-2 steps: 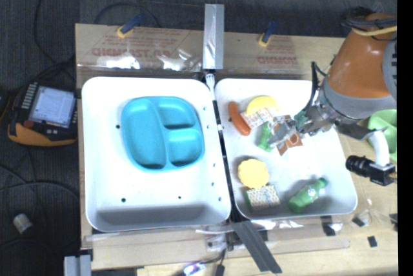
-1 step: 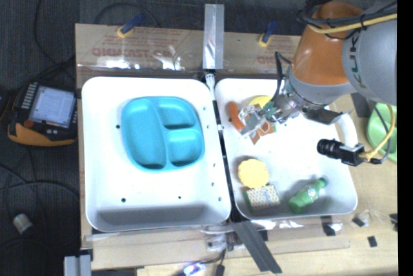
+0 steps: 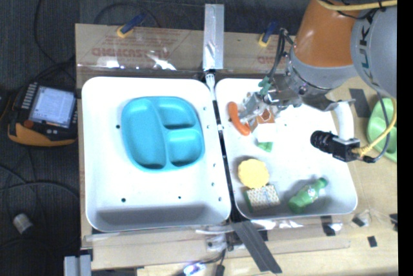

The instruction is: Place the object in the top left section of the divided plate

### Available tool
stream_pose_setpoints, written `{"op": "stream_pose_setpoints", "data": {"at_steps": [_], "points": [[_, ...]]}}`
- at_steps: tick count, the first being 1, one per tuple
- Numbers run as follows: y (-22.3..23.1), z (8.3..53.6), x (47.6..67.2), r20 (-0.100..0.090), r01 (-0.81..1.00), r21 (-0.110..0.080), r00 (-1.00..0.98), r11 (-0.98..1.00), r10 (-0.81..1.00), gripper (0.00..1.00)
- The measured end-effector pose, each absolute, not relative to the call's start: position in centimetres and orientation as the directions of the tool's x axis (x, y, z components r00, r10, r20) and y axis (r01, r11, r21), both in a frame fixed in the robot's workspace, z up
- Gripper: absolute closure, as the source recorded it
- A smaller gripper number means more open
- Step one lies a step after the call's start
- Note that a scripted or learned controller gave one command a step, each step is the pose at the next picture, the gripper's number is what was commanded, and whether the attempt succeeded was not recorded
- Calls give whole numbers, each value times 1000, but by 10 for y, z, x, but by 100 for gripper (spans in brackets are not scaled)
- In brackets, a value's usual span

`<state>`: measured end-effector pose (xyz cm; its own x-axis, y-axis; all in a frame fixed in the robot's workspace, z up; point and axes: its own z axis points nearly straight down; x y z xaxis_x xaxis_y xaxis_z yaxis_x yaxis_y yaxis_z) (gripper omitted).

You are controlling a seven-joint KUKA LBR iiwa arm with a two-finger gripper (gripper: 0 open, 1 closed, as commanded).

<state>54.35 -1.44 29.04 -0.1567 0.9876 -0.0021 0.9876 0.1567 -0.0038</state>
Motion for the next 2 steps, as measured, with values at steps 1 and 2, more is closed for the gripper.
{"op": "stream_pose_setpoints", "data": {"at_steps": [1,2], "points": [[26,279,599,-3,997,-4,-72,72,997,100],[79,226,591,-3,989,-6,146,-146,989,100]]}}
